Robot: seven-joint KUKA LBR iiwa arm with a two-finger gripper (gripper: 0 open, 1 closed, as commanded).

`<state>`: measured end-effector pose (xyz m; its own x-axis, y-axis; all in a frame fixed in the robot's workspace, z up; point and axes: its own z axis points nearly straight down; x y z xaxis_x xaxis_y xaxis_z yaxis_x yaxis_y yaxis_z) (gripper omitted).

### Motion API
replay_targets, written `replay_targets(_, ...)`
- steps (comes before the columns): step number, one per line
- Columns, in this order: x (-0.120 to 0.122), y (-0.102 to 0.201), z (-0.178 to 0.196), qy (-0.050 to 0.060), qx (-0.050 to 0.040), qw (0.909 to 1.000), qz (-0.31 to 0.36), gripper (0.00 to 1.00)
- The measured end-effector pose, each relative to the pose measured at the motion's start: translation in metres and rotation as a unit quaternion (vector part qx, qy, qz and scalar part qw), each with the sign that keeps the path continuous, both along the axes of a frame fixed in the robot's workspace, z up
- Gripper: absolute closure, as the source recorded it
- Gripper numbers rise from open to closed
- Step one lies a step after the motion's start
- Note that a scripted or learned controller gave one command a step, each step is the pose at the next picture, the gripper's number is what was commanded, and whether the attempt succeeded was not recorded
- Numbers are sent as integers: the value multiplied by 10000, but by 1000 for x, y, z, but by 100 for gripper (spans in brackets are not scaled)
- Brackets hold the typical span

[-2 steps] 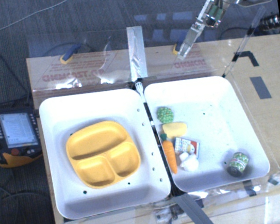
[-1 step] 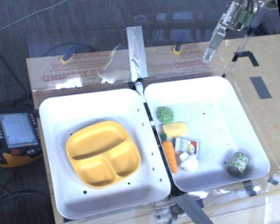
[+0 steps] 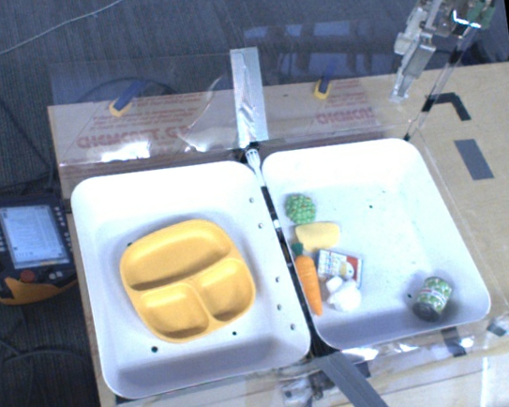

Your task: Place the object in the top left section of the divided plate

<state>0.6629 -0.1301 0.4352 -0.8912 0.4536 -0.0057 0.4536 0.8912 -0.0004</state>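
Note:
A yellow divided plate (image 3: 182, 252) lies in the left white bin (image 3: 103, 268), with one long section at the top and two smaller ones below; all sections look bare. Along the left side of the right bin (image 3: 394, 186) sit a green bumpy ball (image 3: 300, 207), a yellow piece (image 3: 318, 234), an orange carrot (image 3: 309, 282), a red and white packet (image 3: 341, 263) and a white lump (image 3: 346, 299). A green can (image 3: 432, 297) rests near that bin's front right corner. My gripper (image 3: 405, 66) hangs high beyond the right bin's far right corner, away from every object.
A black and orange teach pendant (image 3: 22, 244) lies left of the bench. A raised divider (image 3: 279, 241) separates the two bins. Taped plastic sheet (image 3: 223, 117) covers the board behind the bins.

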Motion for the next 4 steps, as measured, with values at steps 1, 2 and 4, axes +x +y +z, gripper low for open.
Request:
replay_targets(1,0,0,0,1,3,10000,3,0)
replay_targets(2,0,0,0,1,3,10000,3,0)
replay_targets(4,0,0,0,1,3,10000,3,0)
